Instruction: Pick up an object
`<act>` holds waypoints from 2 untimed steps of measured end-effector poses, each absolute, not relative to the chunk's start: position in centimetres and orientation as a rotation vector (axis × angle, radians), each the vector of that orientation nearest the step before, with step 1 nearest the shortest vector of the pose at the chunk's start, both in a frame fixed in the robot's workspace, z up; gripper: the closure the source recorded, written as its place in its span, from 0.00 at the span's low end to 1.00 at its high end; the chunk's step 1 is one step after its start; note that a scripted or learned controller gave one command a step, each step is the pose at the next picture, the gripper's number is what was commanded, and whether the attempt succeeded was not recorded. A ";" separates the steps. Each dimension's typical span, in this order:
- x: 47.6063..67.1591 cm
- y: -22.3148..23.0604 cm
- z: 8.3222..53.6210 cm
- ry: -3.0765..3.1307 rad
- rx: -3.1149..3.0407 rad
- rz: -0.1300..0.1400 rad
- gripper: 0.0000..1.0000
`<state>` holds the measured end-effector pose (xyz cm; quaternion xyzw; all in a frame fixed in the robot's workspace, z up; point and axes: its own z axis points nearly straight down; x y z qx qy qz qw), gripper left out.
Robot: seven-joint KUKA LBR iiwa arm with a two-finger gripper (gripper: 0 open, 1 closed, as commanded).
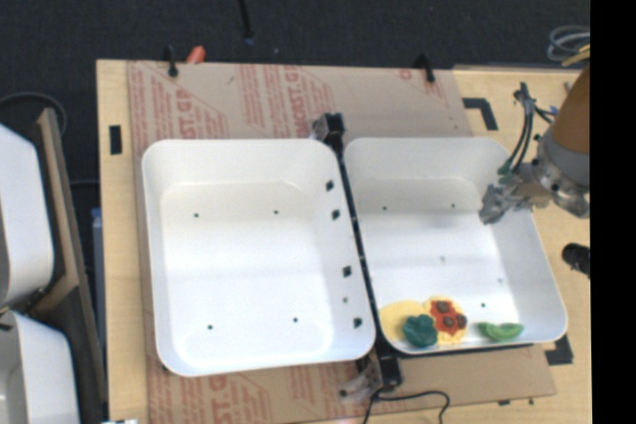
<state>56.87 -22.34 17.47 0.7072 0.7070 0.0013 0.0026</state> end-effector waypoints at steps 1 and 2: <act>56.6 -21.6 23.3 2.218 2.217 0.005 1.00; 56.6 -21.7 24.0 2.221 2.221 0.001 1.00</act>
